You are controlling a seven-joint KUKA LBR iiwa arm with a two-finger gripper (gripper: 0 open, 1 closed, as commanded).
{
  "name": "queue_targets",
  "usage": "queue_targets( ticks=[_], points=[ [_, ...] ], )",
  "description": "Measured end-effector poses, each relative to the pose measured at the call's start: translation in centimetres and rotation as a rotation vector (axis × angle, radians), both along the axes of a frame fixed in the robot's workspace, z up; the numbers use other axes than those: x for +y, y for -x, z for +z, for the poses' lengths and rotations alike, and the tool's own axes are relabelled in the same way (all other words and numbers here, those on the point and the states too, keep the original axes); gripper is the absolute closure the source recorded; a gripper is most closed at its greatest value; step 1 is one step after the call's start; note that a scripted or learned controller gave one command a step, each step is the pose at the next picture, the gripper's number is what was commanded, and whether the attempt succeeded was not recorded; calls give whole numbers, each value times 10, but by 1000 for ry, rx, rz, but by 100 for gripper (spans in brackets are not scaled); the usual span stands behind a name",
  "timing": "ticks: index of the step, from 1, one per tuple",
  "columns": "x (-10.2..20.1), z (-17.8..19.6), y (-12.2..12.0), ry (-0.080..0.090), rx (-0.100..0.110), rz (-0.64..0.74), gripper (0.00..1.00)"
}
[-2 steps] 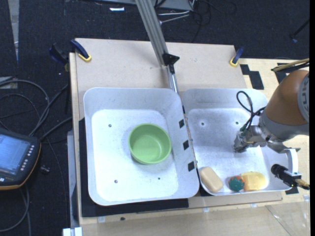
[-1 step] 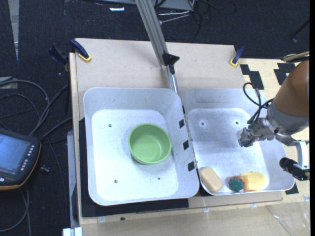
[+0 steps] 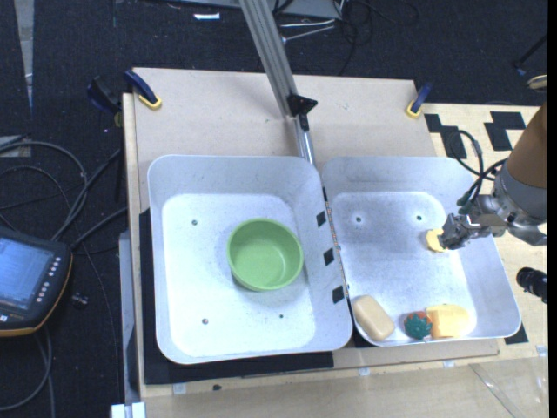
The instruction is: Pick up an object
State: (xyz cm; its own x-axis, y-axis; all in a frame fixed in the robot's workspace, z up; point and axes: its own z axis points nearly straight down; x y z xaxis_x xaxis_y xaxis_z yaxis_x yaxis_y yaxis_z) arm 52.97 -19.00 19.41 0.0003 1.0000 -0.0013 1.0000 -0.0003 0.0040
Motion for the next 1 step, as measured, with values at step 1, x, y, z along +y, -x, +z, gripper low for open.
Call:
queue_targets(
  ticks=[1],
  points=[
    [0,45,-1,0,0,1,100]
  ],
)
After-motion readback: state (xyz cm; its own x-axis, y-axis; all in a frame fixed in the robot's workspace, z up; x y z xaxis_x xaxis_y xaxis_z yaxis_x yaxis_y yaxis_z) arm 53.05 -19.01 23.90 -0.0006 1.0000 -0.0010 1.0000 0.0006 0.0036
